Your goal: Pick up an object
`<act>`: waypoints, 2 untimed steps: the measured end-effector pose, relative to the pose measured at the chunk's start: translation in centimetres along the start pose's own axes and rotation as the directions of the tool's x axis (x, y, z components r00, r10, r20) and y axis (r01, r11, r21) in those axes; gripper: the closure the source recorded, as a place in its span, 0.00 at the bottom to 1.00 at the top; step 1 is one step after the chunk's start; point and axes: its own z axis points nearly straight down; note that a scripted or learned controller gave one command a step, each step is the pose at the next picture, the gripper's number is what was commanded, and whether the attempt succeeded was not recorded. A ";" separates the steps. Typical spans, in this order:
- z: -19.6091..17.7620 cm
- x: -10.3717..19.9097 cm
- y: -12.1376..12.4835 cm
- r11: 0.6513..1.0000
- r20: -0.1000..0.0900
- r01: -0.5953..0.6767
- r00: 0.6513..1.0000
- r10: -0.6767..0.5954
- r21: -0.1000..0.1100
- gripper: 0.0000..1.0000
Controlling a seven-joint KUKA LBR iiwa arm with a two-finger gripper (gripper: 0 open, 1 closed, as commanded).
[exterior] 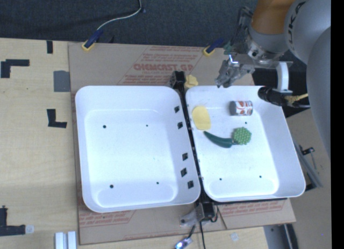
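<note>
The gripper [230, 76] hung over the far rim of the right bin [279, 186], up near the back edge and apart from everything lying inside. From this slanted view it could not be told whether it was parted or closed, and nothing was visibly held in it.

The candidates all lay in the right bin: a small can [241, 107] on its side near the back, a flat yellow piece [201, 118] close to the divider between the bins, and a green broccoli-like toy [241, 135] with a dark green pod [217, 139] reaching leftward from it. The left bin [129, 140] held nothing to grasp.

The risks looked plain enough. The can sat nearest the gripper, but a cylinder on its side would likely roll away if it were pinched along the wrong axis — a glancing touch could send it against the bin wall. The yellow piece lay thin against the floor, so a descent might well close on nothing. The broccoli and pod touched each other — a grab there could drag both or slip off the curved pod. A descent from the gripper's position risked striking the bin's rim.
</note>
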 end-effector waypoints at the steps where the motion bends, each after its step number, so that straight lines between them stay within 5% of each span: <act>1: -6.9 8.3 -0.6 1.000 -0.002 0.004 1.000 -0.004 -0.010 1.00; 2: -0.2 12.5 -0.3 1.000 0.001 -0.002 1.000 0.002 0.001 1.00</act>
